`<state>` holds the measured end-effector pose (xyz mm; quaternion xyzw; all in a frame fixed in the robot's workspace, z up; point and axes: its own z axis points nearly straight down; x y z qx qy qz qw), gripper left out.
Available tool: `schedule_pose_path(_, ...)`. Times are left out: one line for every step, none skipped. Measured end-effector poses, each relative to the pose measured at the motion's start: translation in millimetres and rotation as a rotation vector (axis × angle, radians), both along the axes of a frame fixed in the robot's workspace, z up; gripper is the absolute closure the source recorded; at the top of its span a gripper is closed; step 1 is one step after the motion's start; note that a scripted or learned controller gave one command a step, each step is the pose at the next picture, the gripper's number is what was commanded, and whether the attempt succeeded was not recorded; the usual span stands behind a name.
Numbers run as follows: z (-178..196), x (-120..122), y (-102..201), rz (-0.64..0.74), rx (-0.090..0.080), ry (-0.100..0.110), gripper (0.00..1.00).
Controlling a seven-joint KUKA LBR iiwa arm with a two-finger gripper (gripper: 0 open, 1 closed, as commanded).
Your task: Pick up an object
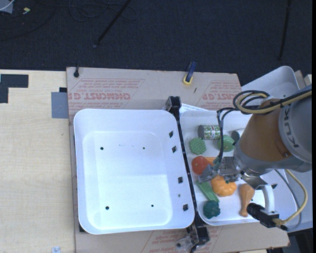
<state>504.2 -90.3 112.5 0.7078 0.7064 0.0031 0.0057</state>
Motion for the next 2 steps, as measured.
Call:
schedule_pose_path(9,1,-2,-0.008,-0.002,-0.003,1.0)
schedule_pose_path(79,21,54,0.008,0.006,0.009,1.0)
